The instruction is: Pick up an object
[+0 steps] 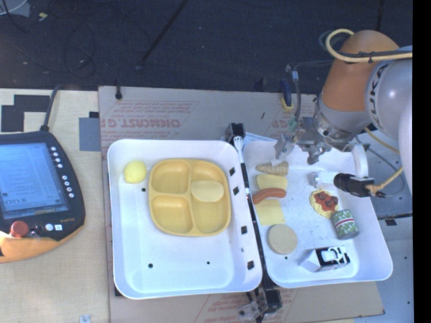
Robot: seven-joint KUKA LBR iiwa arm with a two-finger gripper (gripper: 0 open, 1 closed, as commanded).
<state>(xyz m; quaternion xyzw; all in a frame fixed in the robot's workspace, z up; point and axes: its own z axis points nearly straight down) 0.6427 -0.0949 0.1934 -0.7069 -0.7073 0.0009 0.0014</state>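
Observation:
My gripper [297, 151] hangs over the far end of the right bin [377, 247]. Its fingers are spread open with nothing between them. Just below and left of it lies a tan bread piece [273, 169]. In a column under that come a yellow cheese slice [271, 182], a red sausage [269, 195], a second yellow slice [270, 212] and a round tan cookie [282, 238]. To the right are a pizza slice [324, 202], a green can [345, 224] and a small white and black carton [327, 258].
The left bin [175, 268] bears a yellow divided plate [188, 197] with a pale round piece [207, 191] in its upper right compartment. A yellow ball [135, 172] lies beside the plate. A control pendant [37, 187] rests on the bench at far left.

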